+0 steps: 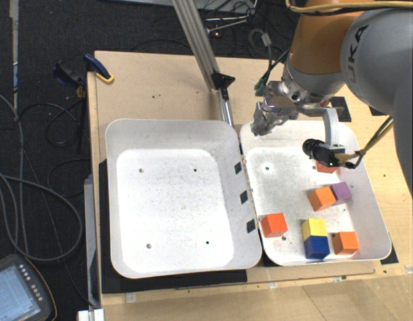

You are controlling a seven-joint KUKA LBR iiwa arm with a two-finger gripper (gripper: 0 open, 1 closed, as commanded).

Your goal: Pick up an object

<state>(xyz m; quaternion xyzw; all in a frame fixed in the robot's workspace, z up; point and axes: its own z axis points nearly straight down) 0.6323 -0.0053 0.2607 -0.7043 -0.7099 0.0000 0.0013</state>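
Observation:
My gripper (263, 126) hangs over the far left corner of the right bin (287, 166), with nothing visibly in it. Several blocks lie in that bin, all nearer the front and right. An orange block (273, 224) sits near the left wall. A yellow block (314, 228) touches a blue block (317, 247), with another orange block (345, 243) to their right. Farther back, a third orange block (321, 197) rests against a purple block (341, 192). A red block (326, 168) is partly hidden by a black fitting on the arm.
The left bin (170, 196) sits beside the right one on the wooden bench. A slanted metal pole (196, 35) comes down to the bins' far junction. The arm's big orange and grey body (340, 39) overhangs the right bin's far side.

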